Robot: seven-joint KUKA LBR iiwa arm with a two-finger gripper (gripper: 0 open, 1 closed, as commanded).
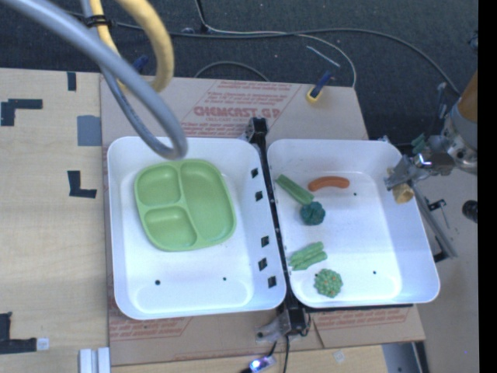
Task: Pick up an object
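Note:
The right bin [388,239] holds an orange sausage [329,183], a long green vegetable [293,189], a dark green broccoli piece [313,213], a bundle of green beans [307,256] and a light green knobbly ball [328,283]. My gripper [404,179] hangs over the bin's right rim near its far corner, well to the right of the sausage. A small tan bit [403,194] shows at its lower end. I cannot tell whether that is a held thing or part of the gripper.
The left bin [132,286] holds a green divided plate [185,205]. A grey hose [116,68] and a yellow hose [147,22] cross above that bin's far left corner. A black divider [268,216] runs between the bins.

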